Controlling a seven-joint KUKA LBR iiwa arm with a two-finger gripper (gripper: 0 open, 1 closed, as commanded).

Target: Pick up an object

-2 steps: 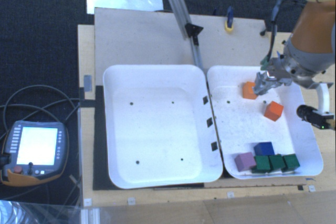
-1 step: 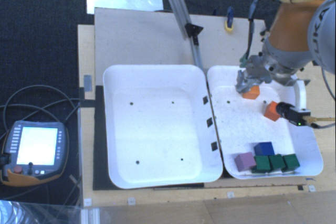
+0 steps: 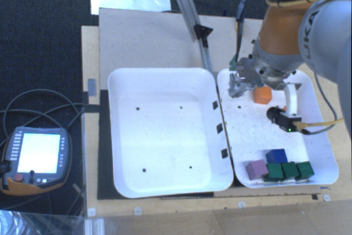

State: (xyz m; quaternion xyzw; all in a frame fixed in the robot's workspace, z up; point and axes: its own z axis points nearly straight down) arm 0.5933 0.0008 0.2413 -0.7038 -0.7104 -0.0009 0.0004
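My gripper (image 3: 237,85) hangs over the back left part of the right bin (image 3: 242,129), close to the divider between the two bins. An orange block (image 3: 263,95) lies just to its right, partly under the wrist. Along the right bin's front edge sits a cluster of blocks: a purple one (image 3: 256,169), a blue one (image 3: 276,156) and three green ones (image 3: 290,170). I see nothing held in the gripper.
The left bin (image 3: 118,118) stands beside the right one, with black clips (image 3: 219,128) joining them. A slanted metal pole (image 3: 187,3) crosses above the back of the bench. A teach pendant (image 3: 36,159) lies off the bench at the left.
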